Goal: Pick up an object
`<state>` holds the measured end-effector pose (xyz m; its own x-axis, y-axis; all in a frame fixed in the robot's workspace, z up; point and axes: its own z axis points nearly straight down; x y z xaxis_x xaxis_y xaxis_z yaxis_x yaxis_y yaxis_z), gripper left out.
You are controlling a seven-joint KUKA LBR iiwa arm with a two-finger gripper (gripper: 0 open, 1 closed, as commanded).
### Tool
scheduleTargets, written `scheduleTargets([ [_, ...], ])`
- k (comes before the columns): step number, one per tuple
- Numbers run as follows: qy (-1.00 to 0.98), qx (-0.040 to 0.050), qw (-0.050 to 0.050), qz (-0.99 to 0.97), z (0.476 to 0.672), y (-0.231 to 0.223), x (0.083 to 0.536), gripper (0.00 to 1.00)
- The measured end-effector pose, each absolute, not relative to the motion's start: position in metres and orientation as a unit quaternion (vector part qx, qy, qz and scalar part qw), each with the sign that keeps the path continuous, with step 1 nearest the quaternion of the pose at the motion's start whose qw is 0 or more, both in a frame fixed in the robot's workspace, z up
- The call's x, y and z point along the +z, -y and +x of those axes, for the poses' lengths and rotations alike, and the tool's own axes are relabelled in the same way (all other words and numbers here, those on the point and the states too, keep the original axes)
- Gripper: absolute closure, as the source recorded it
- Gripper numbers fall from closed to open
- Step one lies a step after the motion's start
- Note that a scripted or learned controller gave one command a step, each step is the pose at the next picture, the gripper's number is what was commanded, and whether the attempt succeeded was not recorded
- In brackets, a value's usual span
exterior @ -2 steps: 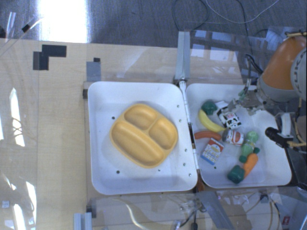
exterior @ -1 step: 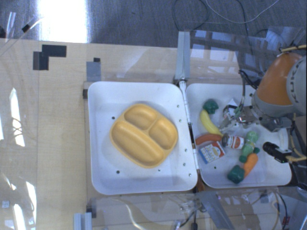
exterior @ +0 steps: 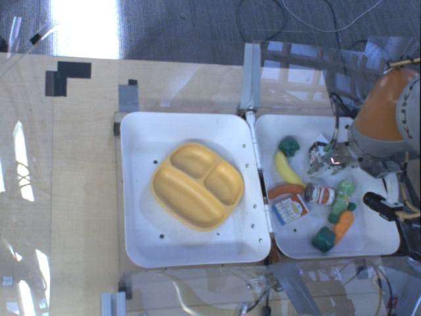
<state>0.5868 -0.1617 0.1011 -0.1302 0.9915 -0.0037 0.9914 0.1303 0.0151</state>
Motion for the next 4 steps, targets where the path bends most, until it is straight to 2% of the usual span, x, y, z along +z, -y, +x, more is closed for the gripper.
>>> scheduleTargets([
  [1,-0.755,-0.0053,-0.005,0.656,0.645,0.142,0.098,1.00],
  [2,-0.756,-0.0043,-0.009,0.655,0.644,0.138,0.097,0.00],
  [3,-0.677,-0.0173,-0.013,0.736,0.658,0.112,0.086,0.00],
  [4,-0.619,0.0020,0.002,0.785,0.620,0.162,0.087,0.00],
])
